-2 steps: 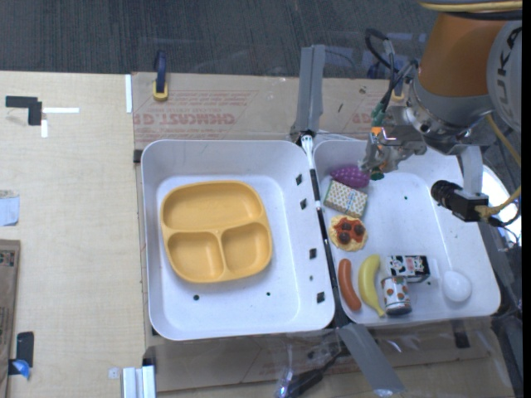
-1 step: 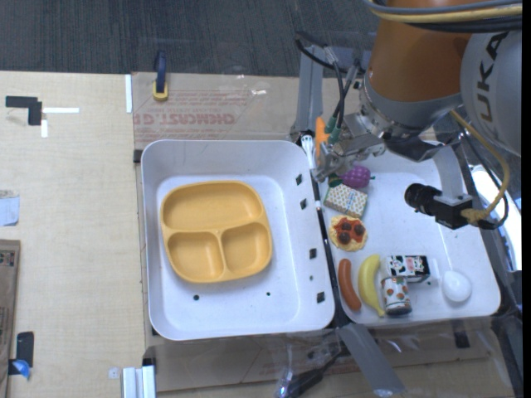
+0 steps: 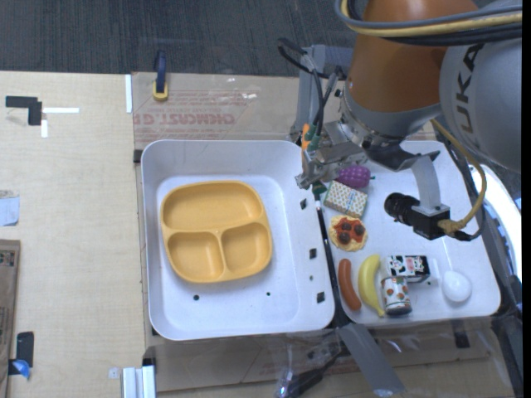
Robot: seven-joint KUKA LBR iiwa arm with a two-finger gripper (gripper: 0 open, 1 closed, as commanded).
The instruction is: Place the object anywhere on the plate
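The purple grape cluster lies in the right bin, upper middle of the frame, touching the waffle square below it. The gripper hangs just left of the grapes, near the wall between the bins; whether it grips anything, I cannot tell. The yellow plate sits in the left bin, well left and slightly lower. The carry, I judge, runs leftward across that wall.

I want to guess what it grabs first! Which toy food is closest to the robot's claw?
The purple grapes, right beside the gripper. The waffle, pizza, banana and hot dog lie farther down the bin.
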